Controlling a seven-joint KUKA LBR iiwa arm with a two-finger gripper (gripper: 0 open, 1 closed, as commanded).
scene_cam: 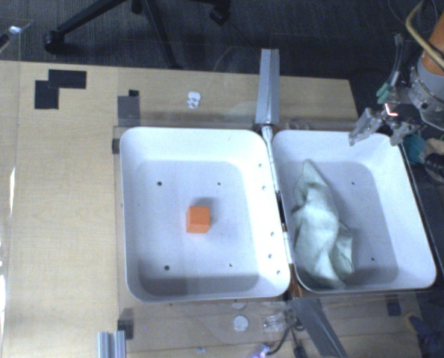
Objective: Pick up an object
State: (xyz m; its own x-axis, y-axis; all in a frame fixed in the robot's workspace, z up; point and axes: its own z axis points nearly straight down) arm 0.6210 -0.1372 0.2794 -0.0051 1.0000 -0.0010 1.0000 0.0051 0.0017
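Orange cube [198, 219] lies in left bin, well apart from spread-fingered gripper [377, 126].

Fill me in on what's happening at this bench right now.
A grey robot arm with an orange band reaches in from the right, its end effector above the far right corner of the right shallow white bin, with nothing visibly held. A crumpled whitish cloth lies in that bin. A small orange cube sits alone near the middle of the left white bin. Neither thing is picked up yet.
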